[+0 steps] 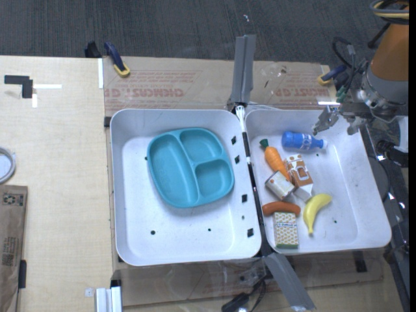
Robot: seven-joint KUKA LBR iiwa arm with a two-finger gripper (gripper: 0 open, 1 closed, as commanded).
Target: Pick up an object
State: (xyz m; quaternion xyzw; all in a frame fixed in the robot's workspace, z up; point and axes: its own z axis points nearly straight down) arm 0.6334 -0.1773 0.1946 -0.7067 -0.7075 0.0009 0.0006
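Gripper hangs at the right bin's upper right edge; whether it is wide or narrow I cannot tell. Just beside it, down-left, lies a blue bottle. Farther that way sit a carrot, small cartons, a sausage, a banana and a cracker.

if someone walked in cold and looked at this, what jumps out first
First, the big teal divided plate, lying alone in the left bin. Next, the bright cluster of toy food in the right bin: a blue bottle near the top, an orange carrot below it and a yellow banana lower right. The arm's orange band shows at the upper right, with the gripper above the right bin's top edge.
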